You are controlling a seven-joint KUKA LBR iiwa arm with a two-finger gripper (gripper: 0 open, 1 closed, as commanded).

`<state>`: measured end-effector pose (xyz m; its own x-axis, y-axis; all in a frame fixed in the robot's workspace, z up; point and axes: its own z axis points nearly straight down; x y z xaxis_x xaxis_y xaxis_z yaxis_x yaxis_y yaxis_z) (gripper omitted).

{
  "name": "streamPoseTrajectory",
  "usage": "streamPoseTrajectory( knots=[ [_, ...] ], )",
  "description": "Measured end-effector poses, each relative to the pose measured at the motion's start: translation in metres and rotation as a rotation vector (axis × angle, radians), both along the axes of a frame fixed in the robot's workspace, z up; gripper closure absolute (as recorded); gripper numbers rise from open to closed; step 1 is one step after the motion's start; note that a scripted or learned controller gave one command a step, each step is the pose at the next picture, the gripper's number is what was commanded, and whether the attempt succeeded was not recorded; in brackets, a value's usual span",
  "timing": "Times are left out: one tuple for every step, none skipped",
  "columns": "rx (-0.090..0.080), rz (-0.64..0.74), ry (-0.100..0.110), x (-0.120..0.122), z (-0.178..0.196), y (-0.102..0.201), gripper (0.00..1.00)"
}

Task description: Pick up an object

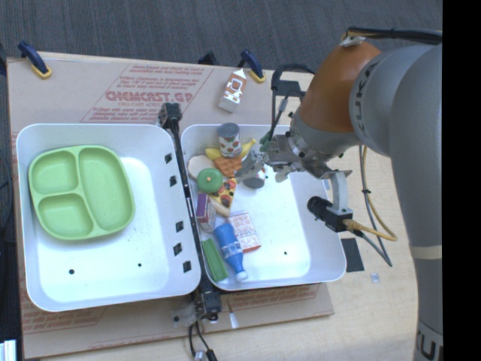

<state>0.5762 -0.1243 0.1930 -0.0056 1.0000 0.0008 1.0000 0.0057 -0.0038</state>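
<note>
blue bottle point(229, 251) long axis up-down, cap at bottom-right | tool point(255, 168) grip state: cannot tell

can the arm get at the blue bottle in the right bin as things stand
Probably yes. The blue bottle lies on top near the right bin's front left, nothing over it. The end effector hovers farther back over the toy pile, with bare bin floor between them.

right bin point(323, 265): right half bare | toy pile point(222, 201) crowds left wall, seemingly tight
</note>
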Motion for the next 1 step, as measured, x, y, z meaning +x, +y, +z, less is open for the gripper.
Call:
streamPoseTrajectory(
  knots=[
    [0.0, -0.001, -0.006, -0.0058, -0.0982, 0.0133, 0.0]
  ],
)
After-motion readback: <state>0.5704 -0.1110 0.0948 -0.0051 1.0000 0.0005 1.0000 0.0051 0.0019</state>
